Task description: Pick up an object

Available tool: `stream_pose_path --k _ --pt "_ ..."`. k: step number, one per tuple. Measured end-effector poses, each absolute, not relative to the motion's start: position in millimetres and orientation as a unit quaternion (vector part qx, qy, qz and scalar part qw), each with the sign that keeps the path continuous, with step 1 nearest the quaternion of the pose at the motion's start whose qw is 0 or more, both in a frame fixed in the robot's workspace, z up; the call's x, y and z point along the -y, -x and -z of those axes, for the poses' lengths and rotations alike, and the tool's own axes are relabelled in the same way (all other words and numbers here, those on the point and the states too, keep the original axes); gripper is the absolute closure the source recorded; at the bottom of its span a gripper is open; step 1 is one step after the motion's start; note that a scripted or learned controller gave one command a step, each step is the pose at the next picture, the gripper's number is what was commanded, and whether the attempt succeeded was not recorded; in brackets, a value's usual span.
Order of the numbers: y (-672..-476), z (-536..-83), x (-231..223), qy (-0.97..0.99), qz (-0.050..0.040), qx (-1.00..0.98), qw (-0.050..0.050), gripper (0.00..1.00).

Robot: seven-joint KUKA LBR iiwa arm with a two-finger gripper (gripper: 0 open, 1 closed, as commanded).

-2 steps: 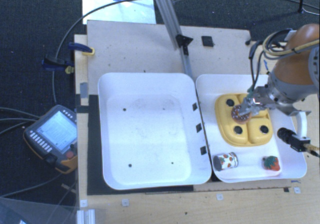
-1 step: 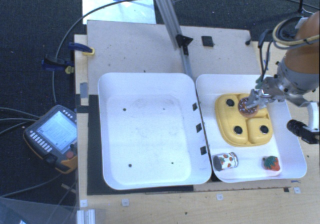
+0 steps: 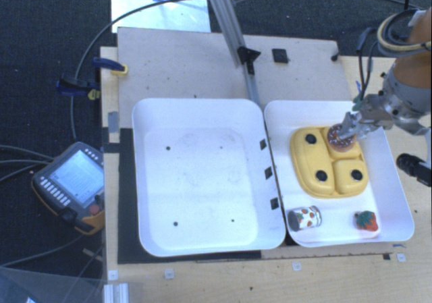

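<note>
Fingers (image 3: 349, 127): low over the right bin (image 3: 402, 180), tips at the upper right part of the yellow tray (image 3: 329, 162), right at a small round donut-like piece (image 3: 339, 138) with a brownish ring and pale centre. Tips and piece overlap in the camera view. Cannot tell whether the fingers are spread or closed, nor whether the piece sits between them; no grasp confirmed.

Judged step: closing in on the round piece, the likeliest target. It rests on the tray's upper right compartment, touching or lying on the tray surface.

Notes for doing this well:
- Centre the fingers on the ring so both sides meet it evenly; an off-centre close would likely push it sideways along the smooth plastic.
- Come down far enough to catch the ring's flanks without pressing hard into the tray, which could tip or slide.
- Lift straight up and check that the tray stays down.

Other candidates in the same bin: a small printed can (image 3: 304, 218) lying on its side near the front left corner, just clear of the tray's front edge; a small red and green fruit-like toy (image 3: 366, 221) near the front right corner, well apart from the can. Both look easy fallbacks, with free space around them.

Left bin (image 3: 196, 113): white floor with a few dark dots. Both bins sit side by side on the tabletop (image 3: 189, 65). A teach pendant (image 3: 71, 187) lies off to the left of the bench.
</note>
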State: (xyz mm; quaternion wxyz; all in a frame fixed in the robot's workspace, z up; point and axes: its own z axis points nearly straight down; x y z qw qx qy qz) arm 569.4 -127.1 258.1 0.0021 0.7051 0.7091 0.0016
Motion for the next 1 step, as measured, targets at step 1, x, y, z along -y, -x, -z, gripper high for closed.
stream_pose_path --k 1 --pt "-586.0 -263.7 73.5 -0.703 -0.002 -0.711 0.001 1.0"
